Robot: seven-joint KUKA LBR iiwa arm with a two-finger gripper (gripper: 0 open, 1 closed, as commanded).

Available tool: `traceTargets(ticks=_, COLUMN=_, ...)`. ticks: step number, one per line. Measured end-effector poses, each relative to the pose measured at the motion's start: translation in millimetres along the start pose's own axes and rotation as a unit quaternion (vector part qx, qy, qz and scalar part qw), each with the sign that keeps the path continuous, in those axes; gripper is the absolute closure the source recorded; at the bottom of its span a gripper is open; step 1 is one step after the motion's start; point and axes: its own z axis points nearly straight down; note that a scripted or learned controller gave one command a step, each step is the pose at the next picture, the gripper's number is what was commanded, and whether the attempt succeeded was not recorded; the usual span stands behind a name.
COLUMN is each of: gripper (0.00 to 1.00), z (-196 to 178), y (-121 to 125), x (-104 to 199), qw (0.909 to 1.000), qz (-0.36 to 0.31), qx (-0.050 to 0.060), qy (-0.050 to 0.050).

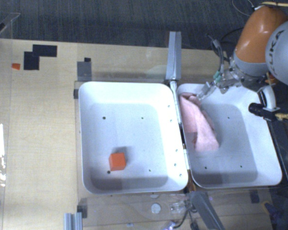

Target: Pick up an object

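Observation:
A pink cloth (200, 126) lies in the right bin (249, 171), stretched along its left wall. My gripper (201, 96) reaches down from the upper right, and its narrow fingertips meet at the cloth's top corner, pinched together on the fabric. The rest of the cloth rests on the bin floor. A small orange cube (117, 161) sits in the left bin (129, 99), near its front left corner and far from the gripper.
A grey metal divider post (173, 56) stands behind the seam between the bins. The arm's orange band and grey wrist (259, 37) hang over the right bin's back right corner. Black markers (37, 55) lie on the bench at far left.

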Motion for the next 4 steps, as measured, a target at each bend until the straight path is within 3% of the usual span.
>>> traceTargets(ticks=1, gripper=0.00, z=-17.4, y=-19.9, x=74.5, qw=0.9999, qz=-0.015, qx=0.006, qy=0.003)
traceTargets(ticks=2, gripper=0.00, z=19.4, y=-76.8, x=23.6, qw=0.9995, qz=0.031, qx=0.008, qy=0.003)
traceTargets(ticks=3, gripper=0.00, z=77.1, y=-38.5, x=-10.7, qw=0.9982, qz=-0.060, qx=0.002, qy=0.002)
traceTargets(ticks=4, gripper=0.00, z=75.4, y=-53.7, x=28.8, qw=0.9968, qz=-0.080, qx=0.000, qy=0.000)
